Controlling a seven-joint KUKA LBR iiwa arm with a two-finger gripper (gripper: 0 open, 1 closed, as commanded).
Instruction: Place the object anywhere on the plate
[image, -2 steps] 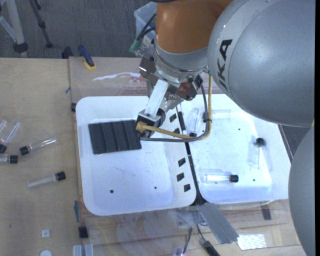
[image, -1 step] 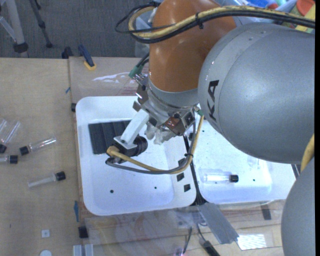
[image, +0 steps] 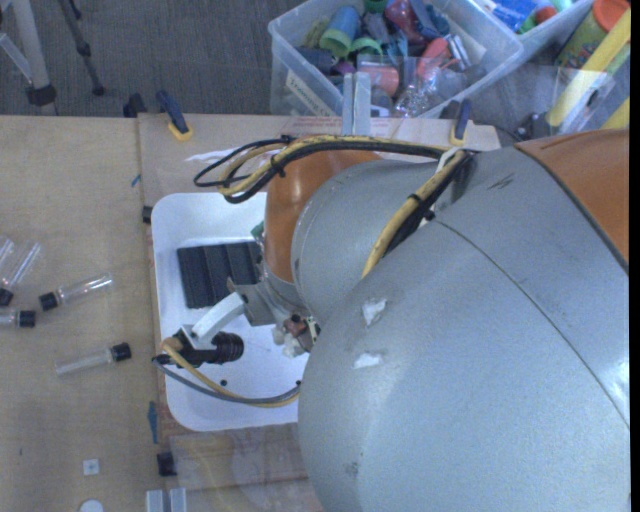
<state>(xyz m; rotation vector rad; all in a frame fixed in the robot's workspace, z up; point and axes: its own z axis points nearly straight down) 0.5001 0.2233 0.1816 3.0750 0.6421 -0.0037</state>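
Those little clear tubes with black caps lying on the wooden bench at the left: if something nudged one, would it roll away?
Probably. The tube lies on its side and looks round, so a sideways nudge would likely roll it across the bench. It looks small and see-through, so likely light. If glass, it could crack; the material cannot be told.

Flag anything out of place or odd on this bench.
Several clear vials with black caps lie scattered on their sides on the wooden bench, left of the white bin. The arm hides most of that bin.
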